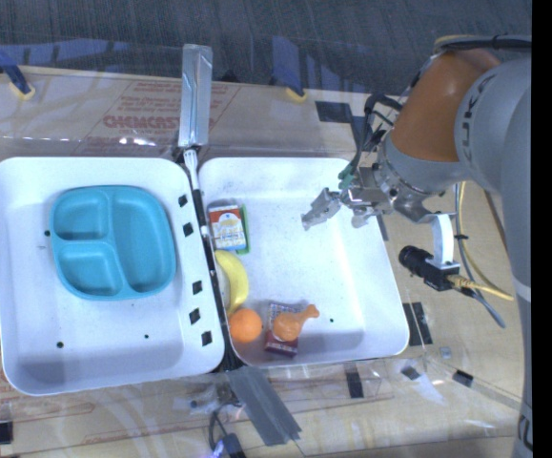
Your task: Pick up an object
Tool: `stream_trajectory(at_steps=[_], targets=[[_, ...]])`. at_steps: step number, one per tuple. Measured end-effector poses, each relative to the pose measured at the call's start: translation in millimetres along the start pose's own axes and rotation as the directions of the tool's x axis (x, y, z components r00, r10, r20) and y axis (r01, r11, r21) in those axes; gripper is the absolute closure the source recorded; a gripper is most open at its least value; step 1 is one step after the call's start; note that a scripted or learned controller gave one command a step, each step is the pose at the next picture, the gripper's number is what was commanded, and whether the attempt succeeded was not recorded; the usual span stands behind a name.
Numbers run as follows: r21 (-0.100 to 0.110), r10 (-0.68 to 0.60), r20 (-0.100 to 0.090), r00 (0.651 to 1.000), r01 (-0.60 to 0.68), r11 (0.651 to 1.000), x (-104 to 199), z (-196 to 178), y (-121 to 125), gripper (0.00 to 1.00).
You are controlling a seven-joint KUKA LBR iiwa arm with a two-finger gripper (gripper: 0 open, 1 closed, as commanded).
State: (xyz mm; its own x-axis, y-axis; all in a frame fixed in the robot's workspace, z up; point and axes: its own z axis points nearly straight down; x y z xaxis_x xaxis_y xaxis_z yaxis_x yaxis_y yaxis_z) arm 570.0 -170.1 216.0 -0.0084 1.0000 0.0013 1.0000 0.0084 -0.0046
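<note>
My gripper (337, 210) hangs over the right part of the right bin (295, 184), its fingers spread open with nothing between them. Along that bin's left side lie a small red and green carton (227, 227), a yellow banana (233, 277) and an orange (245, 325). An orange toy on a dark packet (289, 324) lies near the bin's front edge. All of these sit to the left of and nearer the front than the gripper, apart from it.
The left bin (18, 284) holds a blue divided plate (113, 239). A grey divider bar (195, 93) stands between the bins at the back. Cables and a black fitting (428, 265) hang from the arm beside the right bin's right rim.
</note>
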Motion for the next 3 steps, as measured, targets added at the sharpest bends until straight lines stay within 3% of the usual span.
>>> stream_trajectory(at_steps=[1,2,3], targets=[[0.002,0.103,0.0,0.995,-0.103,0.995,28,89,-75,0.0],[-0.014,0.115,0.0,0.993,-0.115,0.993,6,120,-89,0.0],[-0.004,0.118,-0.001,0.993,-0.118,0.993,39,125,-92,0.0]])
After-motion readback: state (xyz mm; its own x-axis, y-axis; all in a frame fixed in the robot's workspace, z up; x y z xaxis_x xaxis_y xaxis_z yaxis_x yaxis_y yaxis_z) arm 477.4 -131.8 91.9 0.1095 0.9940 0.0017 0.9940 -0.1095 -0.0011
